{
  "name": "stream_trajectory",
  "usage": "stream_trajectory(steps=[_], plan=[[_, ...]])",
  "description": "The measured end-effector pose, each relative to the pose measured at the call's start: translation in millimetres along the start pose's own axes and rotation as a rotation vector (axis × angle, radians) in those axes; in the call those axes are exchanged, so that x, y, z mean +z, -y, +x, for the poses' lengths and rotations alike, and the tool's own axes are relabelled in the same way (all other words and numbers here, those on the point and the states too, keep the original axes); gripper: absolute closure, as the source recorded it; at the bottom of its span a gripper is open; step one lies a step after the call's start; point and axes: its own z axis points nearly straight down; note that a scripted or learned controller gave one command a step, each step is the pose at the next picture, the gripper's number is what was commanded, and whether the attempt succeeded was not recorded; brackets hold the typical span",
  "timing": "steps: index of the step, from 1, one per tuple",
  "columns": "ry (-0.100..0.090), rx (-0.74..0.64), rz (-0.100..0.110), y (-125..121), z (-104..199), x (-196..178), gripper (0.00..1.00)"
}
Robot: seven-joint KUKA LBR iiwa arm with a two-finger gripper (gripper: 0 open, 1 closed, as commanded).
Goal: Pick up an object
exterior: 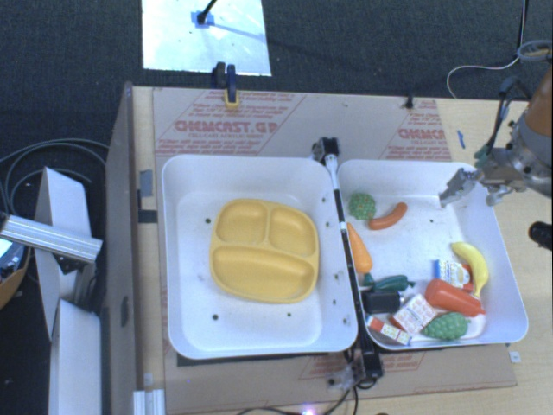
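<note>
1. Nearest the camera, the right bin's front corner holds a heap: green toy, red pepper, banana, small cartons.
2. Mid-bin: carrot, sausage, broccoli. Left bin carries a yellow tray.
3. Far right edge: claw hangs over the bin's back rim, nothing visibly gripped; whether it's apart or together, cannot tell.
4. Judgement: pick not yet made; descent, grasp, lift all remain.
</note>
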Motion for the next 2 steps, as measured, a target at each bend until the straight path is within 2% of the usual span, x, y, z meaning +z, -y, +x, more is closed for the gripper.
stream_trajectory(steps=[1,2], plan=[[-0.002,-0.001,0.003,-39,56,110,0.0],[0.006,-0.002,-0.003,-66,83,148,0.0]])
